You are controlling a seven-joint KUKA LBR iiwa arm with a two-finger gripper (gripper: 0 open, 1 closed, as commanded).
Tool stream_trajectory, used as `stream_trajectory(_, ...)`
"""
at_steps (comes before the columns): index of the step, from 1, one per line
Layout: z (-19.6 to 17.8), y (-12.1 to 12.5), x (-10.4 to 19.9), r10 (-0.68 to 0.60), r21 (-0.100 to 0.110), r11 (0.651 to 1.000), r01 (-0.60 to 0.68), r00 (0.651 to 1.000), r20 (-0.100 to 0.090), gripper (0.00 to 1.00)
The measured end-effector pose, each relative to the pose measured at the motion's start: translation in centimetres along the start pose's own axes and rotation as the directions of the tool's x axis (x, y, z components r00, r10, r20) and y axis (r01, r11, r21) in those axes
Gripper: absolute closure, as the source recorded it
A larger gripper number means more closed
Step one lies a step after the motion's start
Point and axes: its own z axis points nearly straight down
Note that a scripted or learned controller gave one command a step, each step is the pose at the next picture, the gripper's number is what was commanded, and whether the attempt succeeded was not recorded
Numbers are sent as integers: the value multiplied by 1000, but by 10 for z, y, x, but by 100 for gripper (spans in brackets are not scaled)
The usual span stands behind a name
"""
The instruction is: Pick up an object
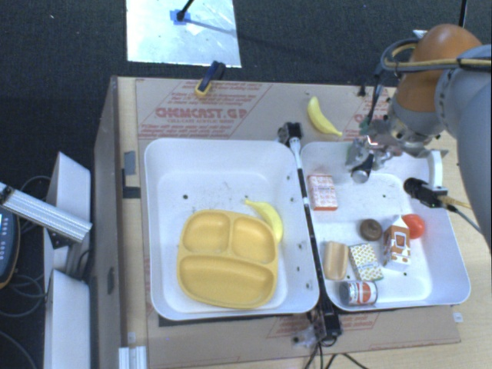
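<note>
My gripper [361,167] hangs over the far part of the right bin [430,290], above bare white floor; nothing shows between its fingers. In that bin lie a red and white packet [322,191], a brown round piece [371,229], a small carton [397,243], a red ball [414,224], a tan cup [335,260], a checkered box [367,261] and a can [358,292]. The packet is the nearest, just left and in front of the gripper.
The left bin [177,167] holds a yellow divided plate [227,258] with a banana [267,216] at its far right corner. Another banana [322,118] lies on the cardboard behind the right bin. A black clip [290,134] sits where the bins meet.
</note>
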Motion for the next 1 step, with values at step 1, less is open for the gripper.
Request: stream_trajectory(1, -42, -43, 58, -1, -18, 1000, 1, 1000, 2, 100)
